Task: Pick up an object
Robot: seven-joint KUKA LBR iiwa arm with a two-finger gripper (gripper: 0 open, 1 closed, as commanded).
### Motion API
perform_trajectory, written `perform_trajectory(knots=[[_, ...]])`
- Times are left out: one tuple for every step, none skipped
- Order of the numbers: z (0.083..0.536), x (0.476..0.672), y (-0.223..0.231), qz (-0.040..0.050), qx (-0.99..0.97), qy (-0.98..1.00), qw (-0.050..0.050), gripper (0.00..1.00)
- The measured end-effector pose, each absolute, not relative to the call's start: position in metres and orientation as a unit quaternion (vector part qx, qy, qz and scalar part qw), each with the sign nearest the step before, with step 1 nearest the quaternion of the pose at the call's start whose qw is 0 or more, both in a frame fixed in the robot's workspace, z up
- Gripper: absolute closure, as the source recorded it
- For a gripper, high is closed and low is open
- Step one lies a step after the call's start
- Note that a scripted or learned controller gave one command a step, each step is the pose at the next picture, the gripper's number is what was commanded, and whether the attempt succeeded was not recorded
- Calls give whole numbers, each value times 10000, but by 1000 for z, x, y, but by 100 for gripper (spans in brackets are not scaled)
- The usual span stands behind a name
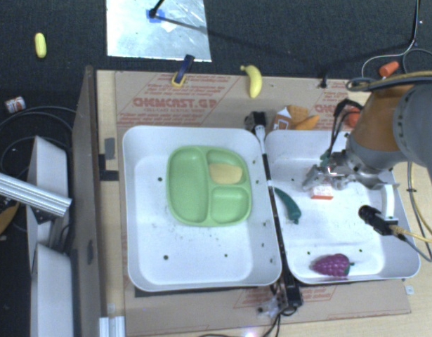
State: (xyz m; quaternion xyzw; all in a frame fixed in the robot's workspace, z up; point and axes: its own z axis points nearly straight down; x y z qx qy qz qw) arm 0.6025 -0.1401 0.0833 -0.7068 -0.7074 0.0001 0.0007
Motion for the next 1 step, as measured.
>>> perform_trajectory(knots=[[96,605,-141,-13,-7068,-7074,-17,100]])
